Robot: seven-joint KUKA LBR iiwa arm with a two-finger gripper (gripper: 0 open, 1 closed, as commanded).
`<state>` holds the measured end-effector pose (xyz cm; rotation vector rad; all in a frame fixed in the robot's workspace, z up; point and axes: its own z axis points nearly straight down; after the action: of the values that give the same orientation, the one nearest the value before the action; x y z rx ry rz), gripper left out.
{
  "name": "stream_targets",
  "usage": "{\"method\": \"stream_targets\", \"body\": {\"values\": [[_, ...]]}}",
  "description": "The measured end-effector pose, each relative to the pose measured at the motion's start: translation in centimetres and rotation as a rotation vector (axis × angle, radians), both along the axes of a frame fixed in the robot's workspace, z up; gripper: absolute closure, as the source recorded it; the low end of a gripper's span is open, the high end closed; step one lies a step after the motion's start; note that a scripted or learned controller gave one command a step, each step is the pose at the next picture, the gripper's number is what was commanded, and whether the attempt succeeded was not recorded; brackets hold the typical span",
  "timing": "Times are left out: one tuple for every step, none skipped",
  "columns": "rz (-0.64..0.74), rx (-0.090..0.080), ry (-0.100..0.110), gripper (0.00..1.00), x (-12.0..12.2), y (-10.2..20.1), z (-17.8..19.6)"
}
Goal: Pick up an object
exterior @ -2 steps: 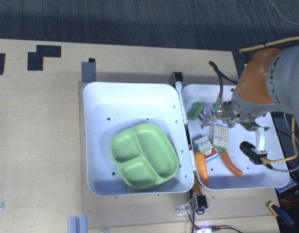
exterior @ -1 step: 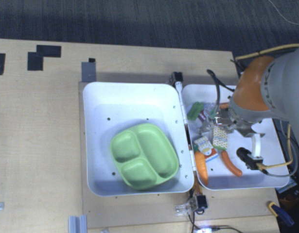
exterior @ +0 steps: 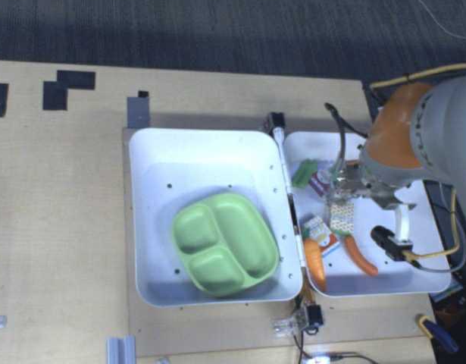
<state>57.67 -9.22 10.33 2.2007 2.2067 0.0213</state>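
Left bin (exterior: 145, 203) holding a green divided plate (exterior: 225, 243) with open floor at its far edge, right bin (exterior: 430, 279) crowded along its left wall with carrot (exterior: 315, 262), orange piece (exterior: 361, 256) and patterned packet (exterior: 341, 217), jaws (exterior: 340, 192) low over the packet, grip state cannot be told.

A green divided plate (exterior: 225, 243) lies in the left bin (exterior: 153, 203). The arm (exterior: 414, 135) reaches into the right bin (exterior: 422, 279), its tool (exterior: 340, 194) low over a patterned packet (exterior: 342, 217), near two carrots (exterior: 314, 262) (exterior: 359, 255) and a green toy (exterior: 304, 173).
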Motion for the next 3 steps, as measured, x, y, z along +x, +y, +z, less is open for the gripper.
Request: {"method": "stream_targets", "body": {"values": [[0.000, 0.000, 0.001, 0.00, 0.0, 0.0, -0.1], [0.002, -0.001, -0.004, 1.00, 0.1, 0.0, 1.1], [0.002, -0.001, -0.003, 0.00, 0.1, 0.0, 1.1]]}}
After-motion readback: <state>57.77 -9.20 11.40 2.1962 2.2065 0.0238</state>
